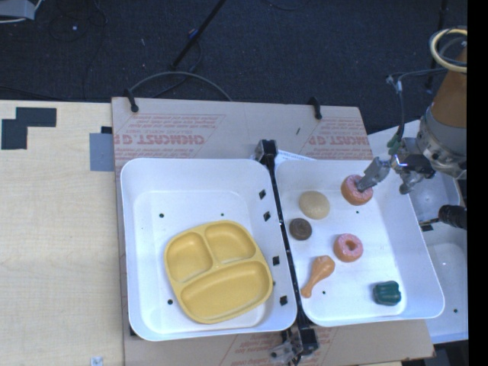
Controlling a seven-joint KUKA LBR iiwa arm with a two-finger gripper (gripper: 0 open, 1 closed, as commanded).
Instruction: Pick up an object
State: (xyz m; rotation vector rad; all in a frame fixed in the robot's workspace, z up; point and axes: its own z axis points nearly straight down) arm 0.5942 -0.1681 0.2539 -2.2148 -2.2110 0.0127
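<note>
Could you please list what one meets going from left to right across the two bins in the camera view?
Yellow divided plate → brown cookie → beige bun → pink donut → green pepper. I left out the chicken drumstick, the other donut and the gripper, since their spans overlap these.

1. The arm [450, 113] is cut off by the right edge.
2. One finger [374, 175] overlaps the upper doughnut [355, 192], hiding part of it.
3. Whether the doughnut is gripped cannot be told.
</note>
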